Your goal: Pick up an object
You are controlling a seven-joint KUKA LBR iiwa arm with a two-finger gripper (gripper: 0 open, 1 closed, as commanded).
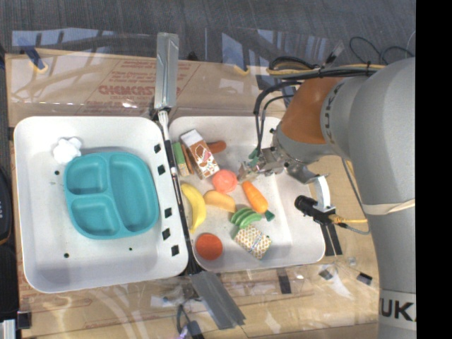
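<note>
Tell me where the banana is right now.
The banana lies in the right bin, along its left wall, just left of the yellow-orange fruit and above the red ball.

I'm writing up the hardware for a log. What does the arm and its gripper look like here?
The arm is bulky, rounded and grey, with an orange band above the wrist. Black cables loop around that band. White letters "UK" show near its base. The gripper is a small metallic assembly.
</note>
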